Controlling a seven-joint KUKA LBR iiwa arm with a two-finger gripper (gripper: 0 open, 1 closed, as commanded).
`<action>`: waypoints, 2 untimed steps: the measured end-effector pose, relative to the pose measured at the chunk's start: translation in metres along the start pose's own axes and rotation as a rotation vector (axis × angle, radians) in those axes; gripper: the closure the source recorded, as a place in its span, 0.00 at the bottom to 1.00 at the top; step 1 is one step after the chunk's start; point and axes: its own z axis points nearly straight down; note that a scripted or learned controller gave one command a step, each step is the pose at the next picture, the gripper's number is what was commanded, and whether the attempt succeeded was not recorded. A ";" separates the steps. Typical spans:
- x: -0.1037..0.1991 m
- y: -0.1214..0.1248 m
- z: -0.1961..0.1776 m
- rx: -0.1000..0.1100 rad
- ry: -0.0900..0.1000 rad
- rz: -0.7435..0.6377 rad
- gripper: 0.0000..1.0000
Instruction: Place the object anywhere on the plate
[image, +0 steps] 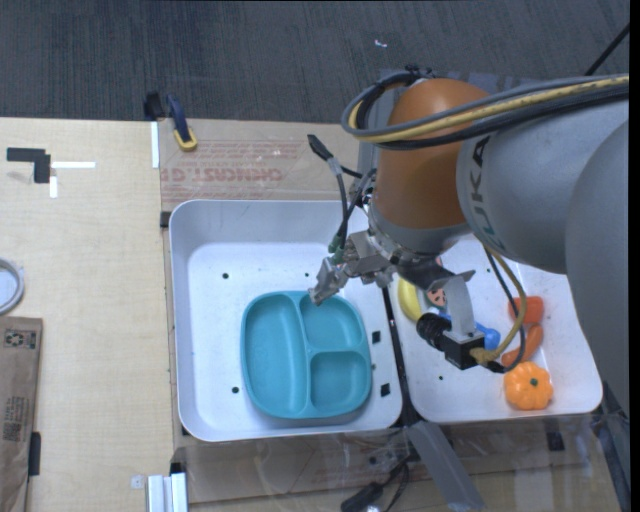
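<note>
- Now my fingers (322, 290) hang at the far right corner of the blue plate (305, 353), tips just over its rim; whether they stand wide, narrow or holding anything, I cannot tell.
- Plate lies in the left bin (200, 300), toward its near edge.
- Right bin (580, 350): a yellow object (408, 299) by the dividing edge, an orange pumpkin (528, 386) at the near right corner, an orange-red piece (527, 325) behind it.

- You see a pale wooden bench (80, 300) bearing two shallow white bins side by side, left bin (200, 250) and right bin (580, 350).
- On it, far left, what may be a tape roll (8, 288) above a brown cardboard piece (18, 400).
</note>
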 end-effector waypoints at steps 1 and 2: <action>-0.002 0.000 -0.008 0.002 -0.002 0.002 1.00; -0.002 0.000 -0.008 0.002 -0.002 0.002 0.00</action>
